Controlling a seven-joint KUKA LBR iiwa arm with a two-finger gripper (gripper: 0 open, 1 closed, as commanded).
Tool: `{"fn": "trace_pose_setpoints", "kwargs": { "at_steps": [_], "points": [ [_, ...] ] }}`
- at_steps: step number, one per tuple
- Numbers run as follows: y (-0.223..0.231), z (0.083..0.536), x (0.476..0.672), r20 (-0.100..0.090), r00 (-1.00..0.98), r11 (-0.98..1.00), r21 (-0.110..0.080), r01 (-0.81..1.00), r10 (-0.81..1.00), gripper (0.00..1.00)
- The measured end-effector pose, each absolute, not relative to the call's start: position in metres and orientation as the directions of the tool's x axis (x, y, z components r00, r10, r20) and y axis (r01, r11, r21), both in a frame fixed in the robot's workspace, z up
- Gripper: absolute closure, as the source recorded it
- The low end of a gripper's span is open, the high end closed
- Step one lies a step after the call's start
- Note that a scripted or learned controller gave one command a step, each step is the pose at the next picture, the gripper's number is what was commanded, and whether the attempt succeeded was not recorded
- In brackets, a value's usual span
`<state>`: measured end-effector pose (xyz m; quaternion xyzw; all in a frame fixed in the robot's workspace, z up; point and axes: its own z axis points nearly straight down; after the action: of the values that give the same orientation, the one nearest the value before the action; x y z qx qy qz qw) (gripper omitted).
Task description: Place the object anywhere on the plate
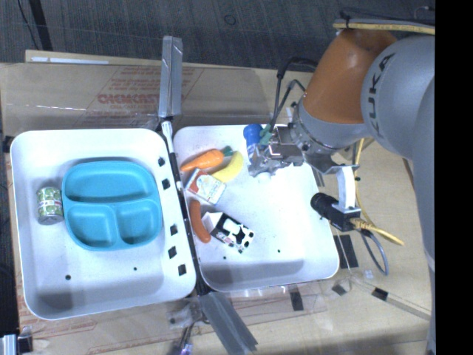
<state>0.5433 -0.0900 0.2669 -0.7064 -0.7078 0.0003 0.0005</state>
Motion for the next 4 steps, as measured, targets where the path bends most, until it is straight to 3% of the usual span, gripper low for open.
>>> {"fn": "trace_pose_setpoints", "kwargs": {
  "at_steps": [1, 2, 3, 4],
  "points": [
    [-0.032, 0.247, 0.591, -0.001, 0.128, -0.128, -0.005, 0.992, 0.992, 1.00],
    [0.028, 0.271, 0.597, 0.000, 0.076, -0.076, -0.005, 0.997, 0.997, 1.00],
    [0.042, 0.278, 0.613, -0.001, -0.017, 0.017, -0.001, 1.000, 1.000, 1.00],
    [0.085, 0.259, 0.577, -0.001, -0.008, 0.008, -0.007, 1.000, 1.000, 1.00]
  ]
}}
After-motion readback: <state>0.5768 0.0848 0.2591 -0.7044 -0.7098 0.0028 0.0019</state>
